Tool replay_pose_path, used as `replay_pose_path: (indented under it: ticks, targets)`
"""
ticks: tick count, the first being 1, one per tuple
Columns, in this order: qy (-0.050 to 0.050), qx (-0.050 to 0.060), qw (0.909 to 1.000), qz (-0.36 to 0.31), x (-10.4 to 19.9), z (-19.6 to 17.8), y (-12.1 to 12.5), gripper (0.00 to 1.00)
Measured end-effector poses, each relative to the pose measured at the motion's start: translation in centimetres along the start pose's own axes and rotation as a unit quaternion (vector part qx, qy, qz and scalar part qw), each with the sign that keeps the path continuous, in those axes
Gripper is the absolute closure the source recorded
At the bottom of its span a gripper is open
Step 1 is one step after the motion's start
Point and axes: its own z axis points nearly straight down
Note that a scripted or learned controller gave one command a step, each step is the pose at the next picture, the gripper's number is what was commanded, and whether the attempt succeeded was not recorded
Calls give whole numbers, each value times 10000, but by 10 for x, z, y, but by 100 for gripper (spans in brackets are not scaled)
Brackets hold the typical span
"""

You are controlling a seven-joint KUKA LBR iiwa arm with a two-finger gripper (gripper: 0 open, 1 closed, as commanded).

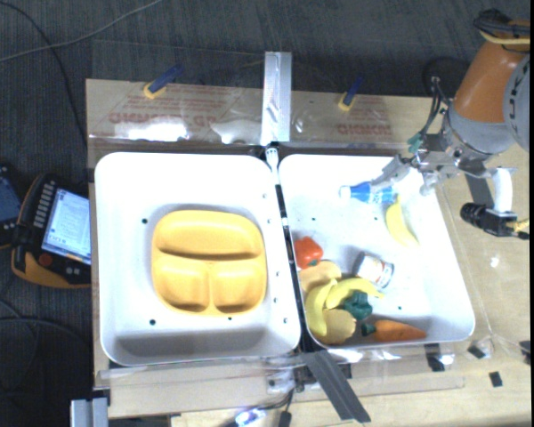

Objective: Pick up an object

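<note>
Bananas (400, 222), perhaps two; one carrot (397, 331).

Dark grey carpet floor (62, 25); black cables (36, 34) trail across it.

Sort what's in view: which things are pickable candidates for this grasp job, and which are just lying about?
Job: gripper; blue-and-white bottle; yellow banana; red tomato; small white jar; orange carrot; right white bin.

Lying about: yellow divided plastic tray; handheld pendant; blue clips.
</note>
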Motion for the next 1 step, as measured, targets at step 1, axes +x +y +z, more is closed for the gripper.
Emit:
replay_pose_path:
  ticks: [1]
  targets:
    - [15, -32, 9994, 342, -13, 94, -10, 0]
